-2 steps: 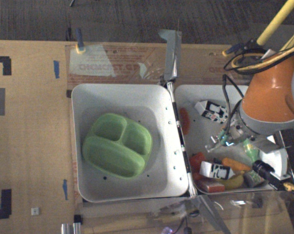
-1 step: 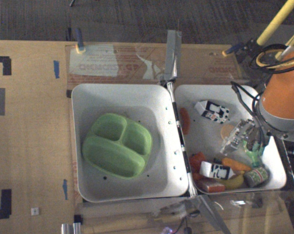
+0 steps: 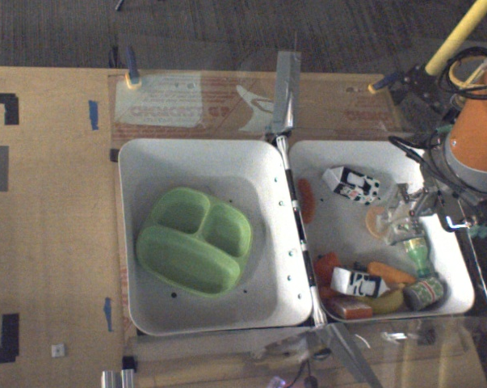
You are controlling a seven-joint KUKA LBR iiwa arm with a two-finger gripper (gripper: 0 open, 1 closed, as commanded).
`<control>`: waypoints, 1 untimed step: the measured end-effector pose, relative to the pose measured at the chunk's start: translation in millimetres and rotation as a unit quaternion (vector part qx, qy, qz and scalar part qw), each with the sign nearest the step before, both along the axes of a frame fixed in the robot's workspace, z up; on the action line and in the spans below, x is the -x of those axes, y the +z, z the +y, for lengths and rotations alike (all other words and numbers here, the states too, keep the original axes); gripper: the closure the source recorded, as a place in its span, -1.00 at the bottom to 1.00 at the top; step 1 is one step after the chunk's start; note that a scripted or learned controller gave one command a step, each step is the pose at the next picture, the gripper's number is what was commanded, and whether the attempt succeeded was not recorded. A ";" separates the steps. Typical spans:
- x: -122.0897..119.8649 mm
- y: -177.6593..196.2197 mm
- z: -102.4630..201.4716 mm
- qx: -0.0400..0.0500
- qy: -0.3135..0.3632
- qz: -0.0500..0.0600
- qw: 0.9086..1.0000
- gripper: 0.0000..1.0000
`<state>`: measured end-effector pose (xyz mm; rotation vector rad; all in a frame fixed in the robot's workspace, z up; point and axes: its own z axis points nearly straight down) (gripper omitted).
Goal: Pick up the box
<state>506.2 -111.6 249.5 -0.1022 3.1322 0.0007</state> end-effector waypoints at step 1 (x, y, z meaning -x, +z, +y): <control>4.6 -36.2 44.4 -0.001 -0.280 0.003 0.960 1.00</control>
